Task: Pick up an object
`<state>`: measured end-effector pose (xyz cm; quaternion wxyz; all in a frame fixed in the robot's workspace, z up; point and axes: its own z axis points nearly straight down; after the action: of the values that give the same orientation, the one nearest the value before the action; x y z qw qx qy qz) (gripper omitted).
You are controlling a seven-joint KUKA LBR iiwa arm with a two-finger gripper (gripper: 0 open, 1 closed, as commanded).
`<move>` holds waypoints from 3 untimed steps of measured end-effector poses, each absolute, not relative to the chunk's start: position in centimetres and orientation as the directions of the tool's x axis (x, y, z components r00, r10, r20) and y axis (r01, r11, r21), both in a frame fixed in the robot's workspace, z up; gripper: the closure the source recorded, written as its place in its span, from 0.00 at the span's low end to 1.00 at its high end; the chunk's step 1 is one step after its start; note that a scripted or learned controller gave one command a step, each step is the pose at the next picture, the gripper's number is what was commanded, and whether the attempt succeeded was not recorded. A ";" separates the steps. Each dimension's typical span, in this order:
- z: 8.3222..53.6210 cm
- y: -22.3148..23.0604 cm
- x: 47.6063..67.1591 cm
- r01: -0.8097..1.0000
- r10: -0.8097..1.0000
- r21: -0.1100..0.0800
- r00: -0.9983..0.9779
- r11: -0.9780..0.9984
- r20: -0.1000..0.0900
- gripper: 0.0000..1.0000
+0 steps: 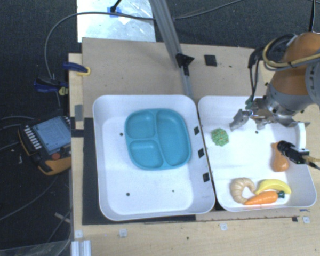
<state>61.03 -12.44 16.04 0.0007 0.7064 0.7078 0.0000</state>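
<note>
My gripper [249, 121] hovers over the back part of the right bin [240, 103], its fingers apart and nothing between them. A small green broccoli piece [220, 137] lies just left of and below the left fingertip [237, 123], apart from it. Near the bin's right wall rests an orange-brown piece [280, 162]. Along the front edge lie a yellow banana [274, 185], an orange carrot [261, 198] and a pale curled pastry-like piece [240, 188].
The left bin [109, 169] holds a blue divided plate [158, 138]. A grey pole [168, 28] slants down to the bins' back edge. Clamps [69, 68] and a handheld device [48, 143] lie off the bench at left.
</note>
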 end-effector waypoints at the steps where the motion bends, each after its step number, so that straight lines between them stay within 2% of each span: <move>1: 10.9 -12.7 60.1 1.000 1.000 0.000 -0.001 0.001 -0.001 0.00; 2: 12.2 -12.6 60.2 1.000 1.000 0.005 -0.002 0.002 -0.001 1.00; 3: 17.8 -13.6 60.0 1.000 1.000 0.006 0.000 0.000 -0.002 1.00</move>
<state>60.04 -13.63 17.83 0.0029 0.7072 0.7070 0.0017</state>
